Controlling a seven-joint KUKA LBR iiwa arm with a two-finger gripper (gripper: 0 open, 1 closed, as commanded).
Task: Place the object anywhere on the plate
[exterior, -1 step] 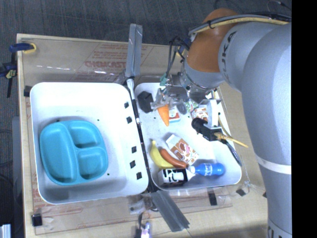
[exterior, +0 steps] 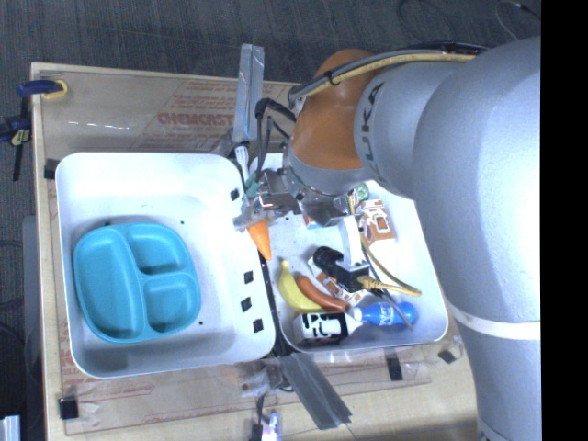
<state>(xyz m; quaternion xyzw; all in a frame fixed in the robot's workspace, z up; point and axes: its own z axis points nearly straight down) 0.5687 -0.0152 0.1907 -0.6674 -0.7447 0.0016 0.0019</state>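
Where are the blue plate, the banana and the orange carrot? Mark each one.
blue plate (exterior: 110, 278): camera view, on its large compartment.
banana (exterior: 294, 290): camera view, on its yellow middle.
orange carrot (exterior: 262, 238): camera view, on its tapered body.

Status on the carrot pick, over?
Gripper over the divider between bins, orange carrot at its fingers, grasp unconfirmed. Blue plate in left bin, bare. Path to it unobstructed.

Orange carrot (exterior: 261, 238) at divider, blue plate (exterior: 136, 281)
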